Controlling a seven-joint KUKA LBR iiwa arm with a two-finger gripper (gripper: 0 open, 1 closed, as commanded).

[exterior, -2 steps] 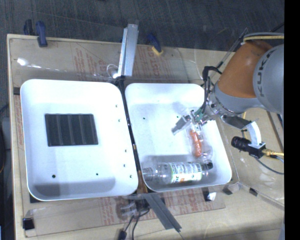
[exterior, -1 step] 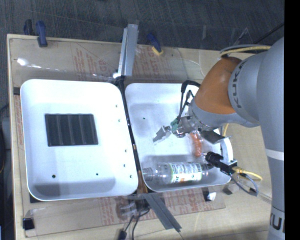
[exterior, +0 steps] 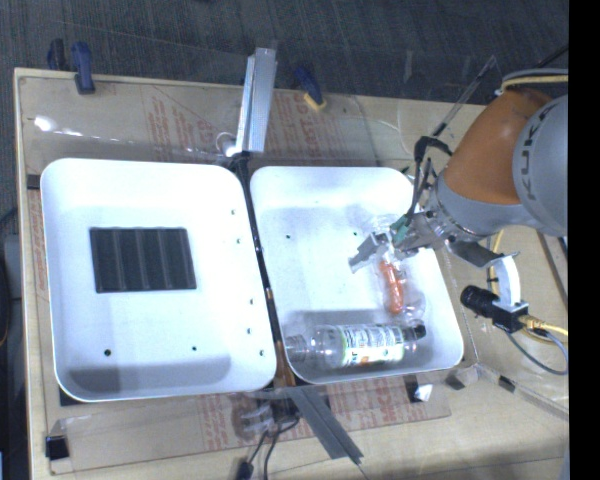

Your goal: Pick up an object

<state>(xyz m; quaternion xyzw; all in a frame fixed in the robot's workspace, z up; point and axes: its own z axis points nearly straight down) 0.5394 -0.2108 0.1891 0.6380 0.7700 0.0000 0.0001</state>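
In the right bin (exterior: 315, 175) a small orange item (exterior: 394, 286) in clear wrap lies near the right wall. A clear plastic bottle (exterior: 355, 344) with a dark cap lies on its side along the front wall. My gripper (exterior: 378, 248) reaches in from the right. It hangs low over the bin floor, just above and left of the orange item's top end, with crumpled clear wrap around it. Nothing is visibly lifted.
The left bin (exterior: 130, 373) holds a flat, dark ridged rectangle (exterior: 142, 259). A metal bar (exterior: 256, 98) stands at the back between the bins. Cables and a black fitting (exterior: 492, 306) lie off the right bin's right edge.
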